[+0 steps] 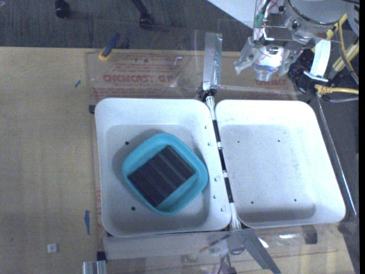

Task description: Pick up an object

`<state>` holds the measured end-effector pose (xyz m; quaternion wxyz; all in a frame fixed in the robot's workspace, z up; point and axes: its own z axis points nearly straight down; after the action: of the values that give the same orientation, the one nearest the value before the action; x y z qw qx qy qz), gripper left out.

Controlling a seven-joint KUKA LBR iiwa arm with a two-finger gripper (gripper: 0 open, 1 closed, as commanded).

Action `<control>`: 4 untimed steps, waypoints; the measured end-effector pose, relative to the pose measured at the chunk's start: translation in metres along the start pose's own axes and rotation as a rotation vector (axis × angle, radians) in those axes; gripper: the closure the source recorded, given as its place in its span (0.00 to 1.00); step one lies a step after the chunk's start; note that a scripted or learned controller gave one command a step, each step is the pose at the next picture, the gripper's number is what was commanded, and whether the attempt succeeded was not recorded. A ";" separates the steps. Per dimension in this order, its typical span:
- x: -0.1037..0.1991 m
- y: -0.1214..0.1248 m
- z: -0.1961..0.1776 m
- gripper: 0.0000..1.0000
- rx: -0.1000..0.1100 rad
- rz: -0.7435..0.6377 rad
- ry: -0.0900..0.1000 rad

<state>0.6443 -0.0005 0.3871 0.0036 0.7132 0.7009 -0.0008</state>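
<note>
Gripper [263,59] hangs beyond the right bin [279,164]; jaw state indeterminable. Blue container [165,172] lies well apart, left bin [154,116].

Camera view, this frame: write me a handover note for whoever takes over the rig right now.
Gripper: raised behind the right bin, near its far edge. Nothing visibly held; whether it is open or shut is unclear.
Objects: a blue tray lies in the left bin with a dark ridged block in it.
Done: nothing picked up yet.
Left: move over the left bin, descend, grasp an object, lift.
</note>
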 end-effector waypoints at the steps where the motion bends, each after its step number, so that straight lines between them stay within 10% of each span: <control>1: 0.000 0.000 0.000 0.00 0.000 -0.001 0.000; 2: 0.061 0.020 0.187 0.00 0.008 0.144 0.005; 4: -0.112 0.024 0.087 0.00 0.004 0.373 0.004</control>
<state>0.6666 -0.1130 0.3007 0.0009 0.8309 0.5564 -0.0003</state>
